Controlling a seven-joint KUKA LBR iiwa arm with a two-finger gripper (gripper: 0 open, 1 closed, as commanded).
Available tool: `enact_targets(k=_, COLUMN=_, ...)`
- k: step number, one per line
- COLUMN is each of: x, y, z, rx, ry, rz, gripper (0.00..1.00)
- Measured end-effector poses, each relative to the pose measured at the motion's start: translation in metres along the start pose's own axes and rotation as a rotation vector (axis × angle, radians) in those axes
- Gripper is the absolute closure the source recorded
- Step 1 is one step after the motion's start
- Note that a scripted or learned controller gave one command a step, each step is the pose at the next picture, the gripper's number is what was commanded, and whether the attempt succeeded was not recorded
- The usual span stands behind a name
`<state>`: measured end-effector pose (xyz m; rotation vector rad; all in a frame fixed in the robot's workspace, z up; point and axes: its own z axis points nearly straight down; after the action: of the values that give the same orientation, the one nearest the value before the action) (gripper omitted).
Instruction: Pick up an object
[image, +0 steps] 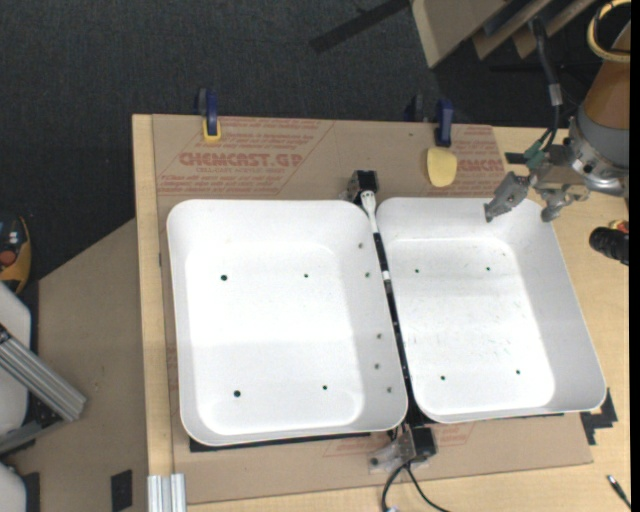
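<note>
A small pale yellow object (441, 166) lies on the brown board just beyond the far rim of the right bin (575, 330). My gripper (526, 207) hangs over the far right corner of that bin, to the right of the yellow object and apart from it. Its two fingers are spread open, with nothing between them. The grey wrist and the orange band rise toward the upper right corner.
The left bin (180, 300) sits beside the right one, with a black strip (385, 290) along their shared edge. Two blue clamps (209, 105) (444, 116) hold the board's far edge. A cable and connector (405, 450) lie at the front.
</note>
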<state>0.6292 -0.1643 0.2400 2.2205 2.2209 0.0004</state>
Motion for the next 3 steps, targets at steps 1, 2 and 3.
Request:
enact_targets(k=1, x=0.0, y=0.001, z=-0.011, rx=-0.003, ry=-0.001, rz=-0.001, gripper=1.0)
enact_targets(k=2, x=0.038, y=-0.005, z=-0.149, rx=-0.009, ry=-0.002, rz=-0.004, gripper=1.0)
enact_targets(k=3, x=0.143, y=-0.032, z=-0.059, rx=0.01, ry=0.005, rz=-0.009, gripper=1.0)
